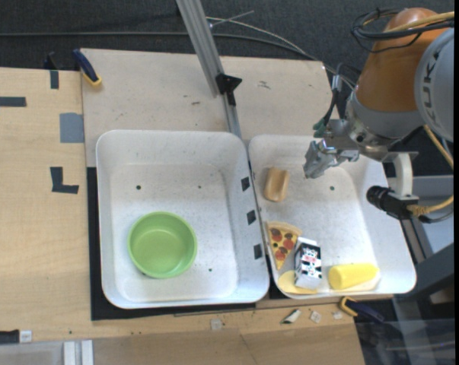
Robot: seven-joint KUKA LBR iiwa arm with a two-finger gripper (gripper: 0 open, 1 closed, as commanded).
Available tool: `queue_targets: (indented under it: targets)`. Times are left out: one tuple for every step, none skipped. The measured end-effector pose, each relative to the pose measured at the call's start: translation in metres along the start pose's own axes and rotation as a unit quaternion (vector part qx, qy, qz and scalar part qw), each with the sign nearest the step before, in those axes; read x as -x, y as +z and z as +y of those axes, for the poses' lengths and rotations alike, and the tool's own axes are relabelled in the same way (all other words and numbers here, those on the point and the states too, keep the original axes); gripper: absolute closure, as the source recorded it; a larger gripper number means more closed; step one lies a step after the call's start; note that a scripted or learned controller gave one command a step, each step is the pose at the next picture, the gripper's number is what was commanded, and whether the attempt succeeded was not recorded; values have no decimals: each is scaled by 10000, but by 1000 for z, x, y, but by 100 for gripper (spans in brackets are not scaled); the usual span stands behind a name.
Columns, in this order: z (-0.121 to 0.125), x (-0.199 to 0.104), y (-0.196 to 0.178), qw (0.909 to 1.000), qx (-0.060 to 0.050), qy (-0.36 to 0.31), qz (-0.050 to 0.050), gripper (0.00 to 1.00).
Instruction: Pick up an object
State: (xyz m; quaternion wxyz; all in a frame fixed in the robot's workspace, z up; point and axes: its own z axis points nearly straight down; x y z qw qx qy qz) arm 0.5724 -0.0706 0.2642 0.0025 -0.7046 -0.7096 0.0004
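Note:
In the right bin (381, 226) lie a tan bread roll (275, 184) near the far left wall, a pizza slice (281, 242), a small black-and-white carton (309, 263) and a yellow block (353, 275) along the near edge. My gripper (318, 163) hangs over the far part of this bin, to the right of the bread roll and apart from it. Nothing shows between its fingers.
The left bin (122, 204) holds a green bowl (162, 243) at its near left. A grey metal pole (206, 48) slants down to the bins' shared far corner. A blue-and-yellow clamp (87, 68) lies on the bench at the back left.

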Motion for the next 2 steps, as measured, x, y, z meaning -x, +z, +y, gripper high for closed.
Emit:
queue_targets:
  targets:
    - [-11,-57,17,10000,-20,1,-3,100]
    - [-11,-117,33,10000,-32,-3,-5,100]
